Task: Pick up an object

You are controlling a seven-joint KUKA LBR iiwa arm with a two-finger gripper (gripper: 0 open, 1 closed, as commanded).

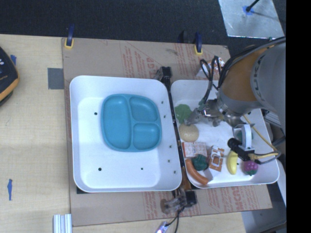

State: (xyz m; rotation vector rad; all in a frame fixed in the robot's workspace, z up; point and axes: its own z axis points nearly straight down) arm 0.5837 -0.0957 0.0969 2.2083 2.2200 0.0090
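My gripper (201, 114) hangs low over the upper left part of the right bin (270, 177), with the grey and orange arm behind it to the right. It is just right of a green round object (183, 112) and above a beige egg-shaped object (189, 132). I see nothing clearly held in it. Lower in this bin lie a red and white packet (193, 149), a teal object (200, 162), an orange sausage-shaped object (196, 174), an orange and white packet (216, 159), a yellow fruit (233, 163) and a purple object (250, 167).
The left bin (82, 130) holds a blue divided plate (130, 122). Both bins stand on a cardboard sheet (121, 57) clamped to the wooden bench. A black and yellow device (6, 76) lies at the far left edge.
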